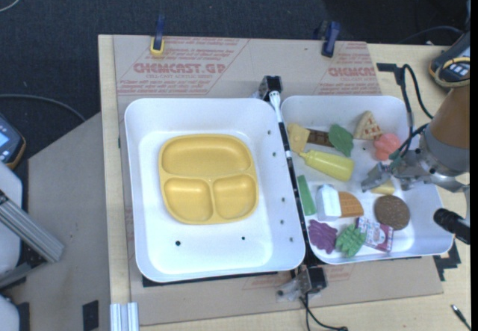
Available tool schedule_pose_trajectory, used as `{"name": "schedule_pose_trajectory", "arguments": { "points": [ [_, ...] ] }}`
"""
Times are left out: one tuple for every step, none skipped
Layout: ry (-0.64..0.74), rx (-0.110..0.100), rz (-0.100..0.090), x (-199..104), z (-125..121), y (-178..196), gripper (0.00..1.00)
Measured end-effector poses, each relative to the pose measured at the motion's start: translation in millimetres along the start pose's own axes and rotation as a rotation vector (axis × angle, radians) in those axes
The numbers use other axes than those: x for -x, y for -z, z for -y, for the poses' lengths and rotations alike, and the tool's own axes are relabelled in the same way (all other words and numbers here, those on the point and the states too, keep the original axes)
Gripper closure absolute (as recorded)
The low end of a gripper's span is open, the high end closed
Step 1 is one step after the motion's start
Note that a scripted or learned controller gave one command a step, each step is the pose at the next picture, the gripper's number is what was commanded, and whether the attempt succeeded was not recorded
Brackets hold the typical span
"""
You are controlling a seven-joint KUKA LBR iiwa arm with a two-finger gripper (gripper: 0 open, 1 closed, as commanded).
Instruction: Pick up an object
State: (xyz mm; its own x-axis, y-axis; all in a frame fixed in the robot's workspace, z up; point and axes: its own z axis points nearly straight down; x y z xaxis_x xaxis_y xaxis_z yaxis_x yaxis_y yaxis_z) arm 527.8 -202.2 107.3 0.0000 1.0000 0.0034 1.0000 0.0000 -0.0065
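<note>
The arm is reaching in from the right over the right bin (pixel 295 109), its gripper (pixel 379 177) hanging low above the bin's middle right. The fingers (pixel 371 181) are spreading slightly apart and nothing is sitting between them; the tips are hovering just beside a small yellow piece (pixel 384 189) and just far of a brown round cookie (pixel 391 211).

The right bin is holding a scatter of toy food: a yellow bottle (pixel 327 164) lying on its side at the left, a green leaf shape (pixel 341 138) and a waffle wedge (pixel 367 126) on the far side, a pink piece (pixel 386 146) near the wrist, a purple grape bunch (pixel 323 234) and a green piece (pixel 349 240) at the near edge.

The left bin (pixel 138 172) is carrying a yellow divided plate (pixel 208 177), lying flat in its middle. Both bins are resting on the bench (pixel 112 98).
</note>
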Motion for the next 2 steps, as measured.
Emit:
{"name": "schedule_pose_trajectory", "arguments": {
  "points": [
    [0.000,0.002,0.001,-0.8,0.2,-24.2,0.00],
    [0.000,0.006,0.003,-0.3,-0.4,-12.4,1.00]
  ]
}}
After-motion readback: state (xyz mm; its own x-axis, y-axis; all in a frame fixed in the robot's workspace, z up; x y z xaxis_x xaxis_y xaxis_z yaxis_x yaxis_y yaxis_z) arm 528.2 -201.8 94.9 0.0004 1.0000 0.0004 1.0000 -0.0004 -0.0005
